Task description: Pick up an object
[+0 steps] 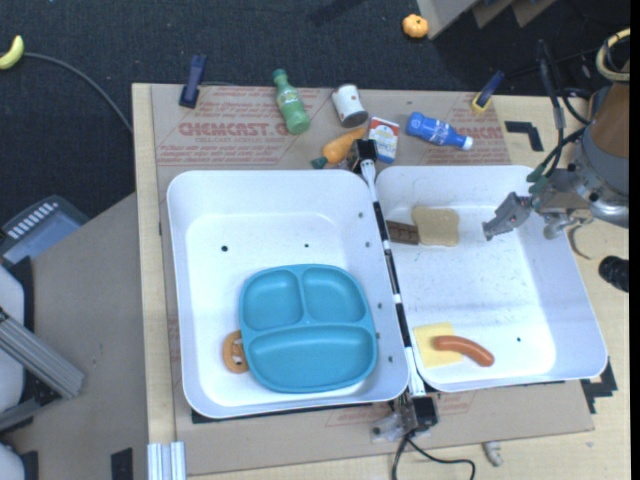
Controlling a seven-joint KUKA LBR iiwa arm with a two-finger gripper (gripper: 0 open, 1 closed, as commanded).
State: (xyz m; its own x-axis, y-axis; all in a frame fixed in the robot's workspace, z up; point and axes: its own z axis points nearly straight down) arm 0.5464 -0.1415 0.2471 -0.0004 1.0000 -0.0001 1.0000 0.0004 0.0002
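Gripper (525, 218) sits at the right of the frame, over the upper right part of the right bin (560, 298); two dark fingers (500, 223) are spread apart, with nothing between them. In that bin, a tan bread slice (436, 225) lies near the upper left, touching a small brown piece (402, 233) on its left; a red sausage (466, 349) rests on a yellow cheese slice (432, 346) at the lower left. Left bin (200, 268) holds a blue divided plate (306, 326); a small brown pretzel (234, 352) lies at the plate's left edge. Beyond the bins, upper centre: green bottle (291, 102), blue bottle (438, 131), small can (349, 104).
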